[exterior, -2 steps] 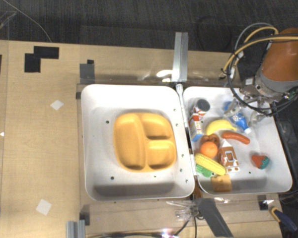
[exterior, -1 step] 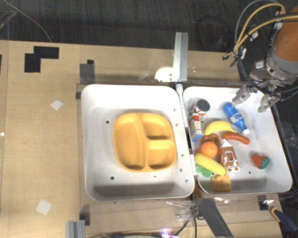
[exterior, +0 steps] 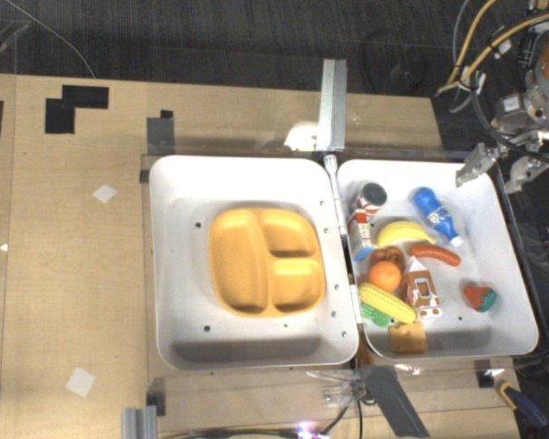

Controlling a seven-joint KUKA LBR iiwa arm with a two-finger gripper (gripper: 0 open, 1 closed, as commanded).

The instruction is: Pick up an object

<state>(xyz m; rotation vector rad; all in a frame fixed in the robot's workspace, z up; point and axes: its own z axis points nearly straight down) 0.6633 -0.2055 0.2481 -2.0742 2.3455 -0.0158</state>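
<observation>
Nearest the lens, at the bottom of the right bin [exterior: 517,273]: a tan block [exterior: 407,337], with a corn cob [exterior: 387,304] and a small red-and-white carton [exterior: 422,293] just above it. Further up that bin from the block: an orange ball [exterior: 382,275], a sausage [exterior: 435,255], a banana [exterior: 402,233], a blue bottle [exterior: 436,214], a dark-capped can [exterior: 371,198]; off toward the bin's right wall, apart from the rest, a strawberry [exterior: 480,296]. Left of the block, beyond the divider, a yellow sectioned tray [exterior: 265,260] in the left bin [exterior: 178,245]. Above the bin's upper right corner, the gripper [exterior: 494,165], fingers spread apart, clamped on nothing, not yet lowered. Probably best to pick a loner: the strawberry or the bottle, clear of neighbours; straight descent, fingers straddling the narrow axis. Crowded middle risks nudging things aside. Pale wooden bench [exterior: 73,273] under both bins, dark floor behind, cables near the arm.
</observation>
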